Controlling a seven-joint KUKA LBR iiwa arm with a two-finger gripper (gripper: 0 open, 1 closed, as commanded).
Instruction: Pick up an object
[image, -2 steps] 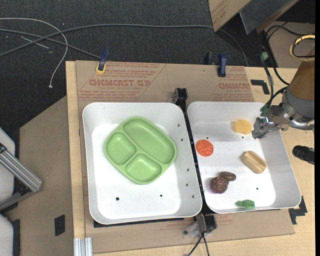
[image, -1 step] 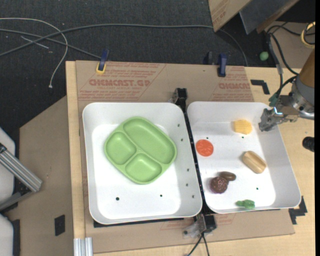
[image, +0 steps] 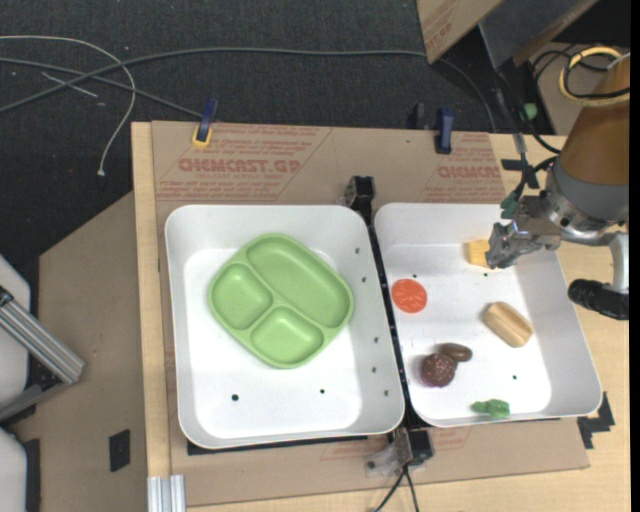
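Camera view | pincer (image: 497, 250) above right bin (image: 560, 395), spread or pressed together: cannot tell | yellow block (image: 476, 253) touching its left side | tan roll (image: 508, 324) below it, long axis slanting down-right | red disc (image: 408, 296), brown lump (image: 442, 365), green piece (image: 491, 407) lower left | left bin (image: 200, 400) farther left holds green divided plate (image: 281, 299)

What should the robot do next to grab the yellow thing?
Probably a small drop straight down onto the yellow block. The gripper sits at the far side of the right bin, right beside that block and partly over it, while the orange disc and tan piece lie further off. I can't tell how its grasping end is set.
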